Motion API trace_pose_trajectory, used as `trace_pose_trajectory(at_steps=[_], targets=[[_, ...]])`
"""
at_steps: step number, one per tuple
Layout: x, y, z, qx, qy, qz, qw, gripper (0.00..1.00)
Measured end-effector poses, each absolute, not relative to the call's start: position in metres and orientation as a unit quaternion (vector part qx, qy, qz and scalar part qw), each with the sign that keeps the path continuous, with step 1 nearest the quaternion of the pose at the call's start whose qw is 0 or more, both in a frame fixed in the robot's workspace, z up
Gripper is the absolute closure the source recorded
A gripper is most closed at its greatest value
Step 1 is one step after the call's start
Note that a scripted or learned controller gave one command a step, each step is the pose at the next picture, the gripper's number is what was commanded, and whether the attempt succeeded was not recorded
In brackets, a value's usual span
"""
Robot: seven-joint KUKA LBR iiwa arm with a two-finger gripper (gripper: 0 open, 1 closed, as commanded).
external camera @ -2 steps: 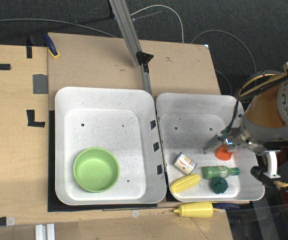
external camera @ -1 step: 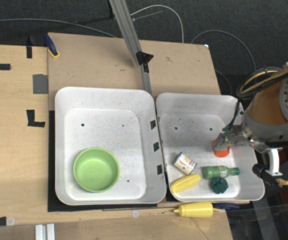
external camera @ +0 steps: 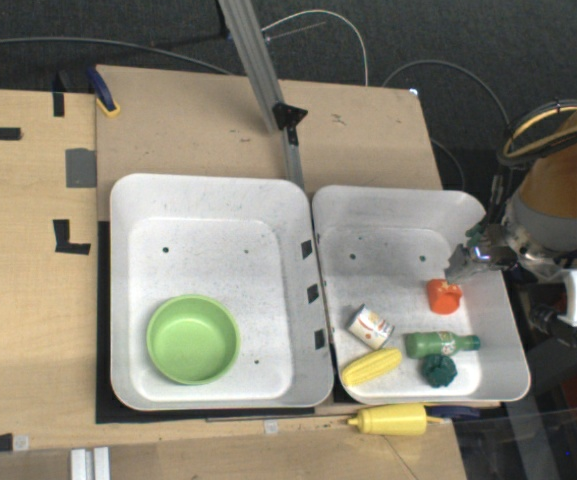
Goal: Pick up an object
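the gripper (external camera: 465,259) is seen over the right bin (external camera: 388,208), near its right wall. whether it is spread or pressed together cannot be told. a small orange object (external camera: 444,296) is placed just below the gripper, on the bin floor. a green bottle (external camera: 441,345) is laid further down.

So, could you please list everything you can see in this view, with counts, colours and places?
bins: 2, white, side by side on the bench
bowl: 1, green, left bin, near corner
orange object: 1, right bin, just below the tool
small can: 1, white and tan, right bin
corn cob: 1, yellow, right bin front
bottle: 1, green, lying in right bin
round item: 1, dark green, beside bottle
yellow bottle: 1, on bench before right bin
arm: 1, grey and orange, right side
tool: 1, over right bin
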State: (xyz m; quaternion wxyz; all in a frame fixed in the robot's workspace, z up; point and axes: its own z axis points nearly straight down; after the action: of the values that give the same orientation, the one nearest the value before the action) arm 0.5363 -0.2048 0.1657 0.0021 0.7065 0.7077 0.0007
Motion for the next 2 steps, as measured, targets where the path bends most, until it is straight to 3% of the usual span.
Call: trace_pose_trajectory(at_steps=[1,2], targets=[[0.537,-0.205,0.218,0.707,0.708,0.0007,0.002,1.00],[0.538,-0.151,0.209,0.705,0.709,-0.0005,-0.001,1.00]])
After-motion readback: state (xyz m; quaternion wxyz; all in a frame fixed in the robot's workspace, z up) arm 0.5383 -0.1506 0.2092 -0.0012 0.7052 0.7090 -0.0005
